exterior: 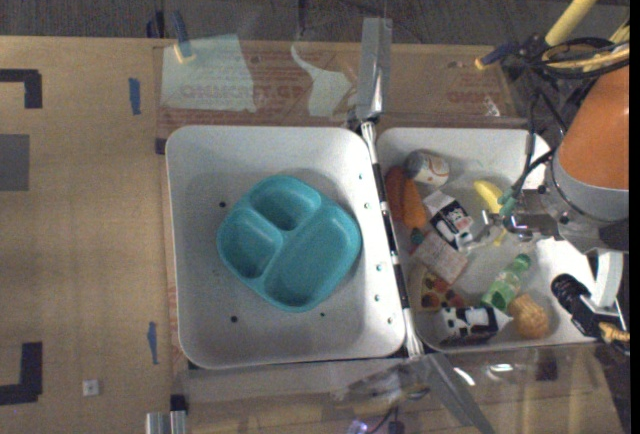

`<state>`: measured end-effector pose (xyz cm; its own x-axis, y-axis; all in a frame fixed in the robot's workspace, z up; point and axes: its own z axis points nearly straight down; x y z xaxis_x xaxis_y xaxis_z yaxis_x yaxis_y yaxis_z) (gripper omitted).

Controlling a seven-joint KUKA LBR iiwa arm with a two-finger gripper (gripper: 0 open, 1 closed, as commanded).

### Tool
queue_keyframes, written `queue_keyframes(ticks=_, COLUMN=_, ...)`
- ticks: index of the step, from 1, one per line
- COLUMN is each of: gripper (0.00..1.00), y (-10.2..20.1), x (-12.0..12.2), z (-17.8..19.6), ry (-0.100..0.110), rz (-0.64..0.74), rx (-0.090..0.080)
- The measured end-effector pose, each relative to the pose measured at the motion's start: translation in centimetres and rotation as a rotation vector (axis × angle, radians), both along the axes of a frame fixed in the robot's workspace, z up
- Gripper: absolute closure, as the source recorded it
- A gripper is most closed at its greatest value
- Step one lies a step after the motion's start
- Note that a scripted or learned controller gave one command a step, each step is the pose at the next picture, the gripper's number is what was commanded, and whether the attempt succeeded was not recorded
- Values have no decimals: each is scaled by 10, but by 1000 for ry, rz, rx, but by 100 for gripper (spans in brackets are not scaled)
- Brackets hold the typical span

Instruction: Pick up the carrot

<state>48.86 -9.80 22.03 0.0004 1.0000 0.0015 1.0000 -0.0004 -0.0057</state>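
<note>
1. Brown cardboard covers the table [80, 252], with blue tape marks and black corner marks on it, and two shallow white bins sit side by side on top.
2. Taking the teal divided plate [290, 240] as the landmark: it lies in the middle of the left bin [200, 322], alone there, and the right bin [440, 137] with all the clutter is beyond it to the right.
3. The carrot [413, 203] lies just past the divider to the plate's right, against the right bin's left wall, beside a darker red piece that I cannot name.
4. The gripper [508, 214] hangs further right of the plate, over the middle of the right bin and apart from the carrot; whether it is open or closed cannot be told. Nothing is visibly held.
5. Progress, as I judge it: the pick has not been made. The carrot rests in the bin, so the approach to it, the grasp and the lift all remain.
6. Counts: two bins, one plate, one carrot, one arm with its orange band [600, 127].
7. Other clutter to the plate's right: one yellow banana-like piece [487, 194], one green bottle [508, 282], one brown rounded item [530, 317], two black-and-white toy cartons or figures [452, 221], and one round pale toy [428, 165]. Several smaller pieces are too muddled to count.
</note>
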Motion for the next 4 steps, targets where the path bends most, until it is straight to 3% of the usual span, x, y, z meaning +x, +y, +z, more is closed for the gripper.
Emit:
queue_keyframes(ticks=1, gripper=0, y=-24, x=-6, z=-100, ry=-12, rz=-57, rx=-2)
queue_keyframes(ticks=2, gripper=0, y=-52, x=-5, z=-132, ry=-12, rz=-227, rx=4)
queue_keyframes(ticks=3, gripper=0, y=-84, x=81, z=-132, ry=-18, rz=-162, rx=-6)
queue_keyframes(ticks=4, gripper=0, y=-67, x=44, z=-130, ry=-4, rz=-314, rx=-1)
